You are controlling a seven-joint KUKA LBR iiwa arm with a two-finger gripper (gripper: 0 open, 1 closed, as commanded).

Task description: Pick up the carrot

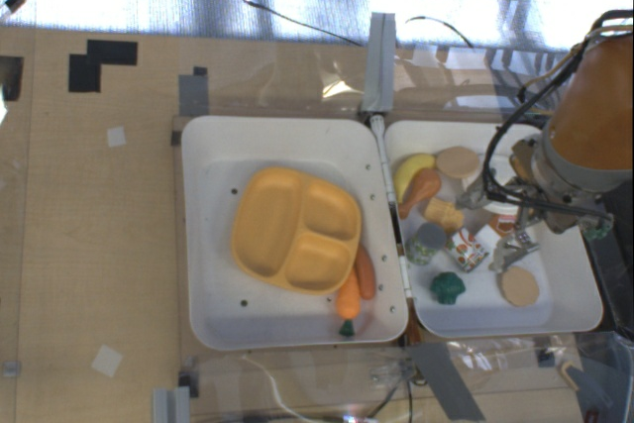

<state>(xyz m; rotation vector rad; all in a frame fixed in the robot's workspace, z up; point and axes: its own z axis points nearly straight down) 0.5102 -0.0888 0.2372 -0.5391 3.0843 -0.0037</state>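
While gripper point(510, 248) hovers over right bin, finger state unreadable, carrot point(349, 297) lies far left, long axis near-vertical.

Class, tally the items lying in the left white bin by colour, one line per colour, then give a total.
Yellow: 1, the yellow plastic divided tray
Orange: 1, the orange toy carrot with green top
Reddish-brown: 1, the reddish-brown sausage-shaped toy
Total: 3

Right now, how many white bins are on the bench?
2. The left bin holds the yellow tray, with the carrot by its lower right edge. The right bin, alongside it, holds mixed toy food under the arm.
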